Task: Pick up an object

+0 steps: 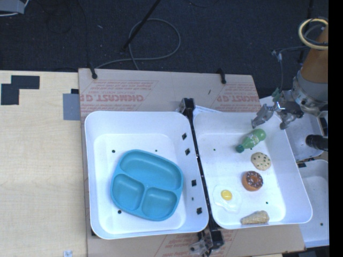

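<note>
Bottle [252,140]: small, green w/ white cap, lying tilted in right bin [300,197]. My tool [276,116] hovers just above-right of it, fingers spread wide, holding nothing.

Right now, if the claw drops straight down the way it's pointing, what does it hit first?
Most likely the green bottle, which lies tilted just below the claw near the right bin's far edge. Depth is unclear from this slanted view, so it could land on the bin floor beside it.

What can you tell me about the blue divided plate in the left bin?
The blue divided plastic plate looks matte, with rounded corners and a raised rim. It has three compartments: one long one along its far side and two smaller ones nearer the camera. It lies flat, turned slightly askew, on the floor of the left white bin, touching nothing else.
</note>
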